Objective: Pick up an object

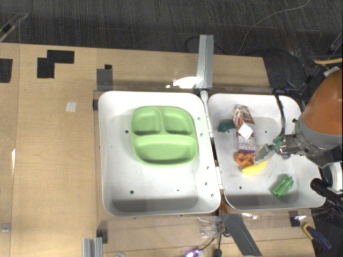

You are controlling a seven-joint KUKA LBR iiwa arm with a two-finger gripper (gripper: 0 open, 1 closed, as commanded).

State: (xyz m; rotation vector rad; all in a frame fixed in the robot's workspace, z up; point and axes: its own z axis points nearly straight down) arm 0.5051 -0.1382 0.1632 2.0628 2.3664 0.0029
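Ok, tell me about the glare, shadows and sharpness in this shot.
Camera view: a bright glare patch sits on the bench just above the left bin, near the metal post; a soft grey shadow lies along that bin's near wall; the green divided plate looks fairly crisp, while the gripper and the small items under it in the right bin are slightly soft.

Bench (48,159): light wood-tone top, slight glare along the far edge. Two shallow white bins sit directly on it, side by side, edges touching at centre: left bin (115,197), right bin (300,197). Upright metal post (206,60) stands at the far end of the seam between them. Black patches (53,62) lie flat on the far-left bench surface, well apart from the bins.
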